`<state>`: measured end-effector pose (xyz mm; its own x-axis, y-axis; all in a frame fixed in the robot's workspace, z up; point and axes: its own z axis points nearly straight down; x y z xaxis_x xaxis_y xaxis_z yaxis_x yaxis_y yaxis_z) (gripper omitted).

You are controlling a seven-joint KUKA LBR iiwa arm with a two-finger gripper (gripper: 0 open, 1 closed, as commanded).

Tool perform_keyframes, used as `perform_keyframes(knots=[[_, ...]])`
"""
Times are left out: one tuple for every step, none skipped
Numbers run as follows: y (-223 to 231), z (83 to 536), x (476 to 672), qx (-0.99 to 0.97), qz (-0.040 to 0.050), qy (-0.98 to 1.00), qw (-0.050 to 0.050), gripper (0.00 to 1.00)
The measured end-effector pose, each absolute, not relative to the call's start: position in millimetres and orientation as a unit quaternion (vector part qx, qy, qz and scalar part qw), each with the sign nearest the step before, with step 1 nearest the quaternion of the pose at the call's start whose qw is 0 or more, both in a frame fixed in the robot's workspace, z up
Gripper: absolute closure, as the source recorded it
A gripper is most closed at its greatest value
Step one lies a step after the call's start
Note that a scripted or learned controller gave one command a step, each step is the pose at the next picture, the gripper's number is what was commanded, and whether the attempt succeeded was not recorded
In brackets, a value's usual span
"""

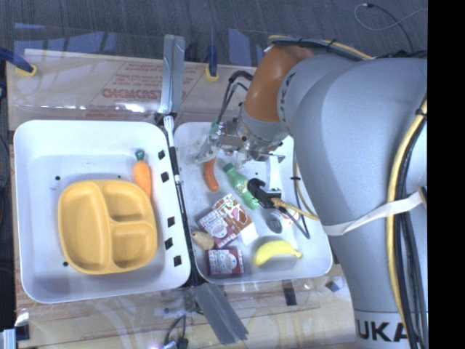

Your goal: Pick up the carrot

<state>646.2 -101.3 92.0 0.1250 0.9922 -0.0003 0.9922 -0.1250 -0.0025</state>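
A carrot [142, 177] lies just beside the yellow tray [107, 225]. The gripper [236, 145] hovers well away, over the other bin; its opening I cannot tell. It should cross over and close squarely across the carrot.

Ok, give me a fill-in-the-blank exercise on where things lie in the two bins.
1. The carrot lies in the ____ bin, beside the yellow tray.
2. The banana lies in the ____ bin.
3. The yellow tray has ____ compartments.
4. The arm reaches over the ____ bin.

Missing words: left; right; three; right
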Motion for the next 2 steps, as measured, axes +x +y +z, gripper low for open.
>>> perform_keyframes(knots=[[-92,91,608.7,-0.768,0.0019,-0.64,0.002,0.0],[-96,92,630.0,-0.773,0.0008,-0.634,0.001,0.0]])
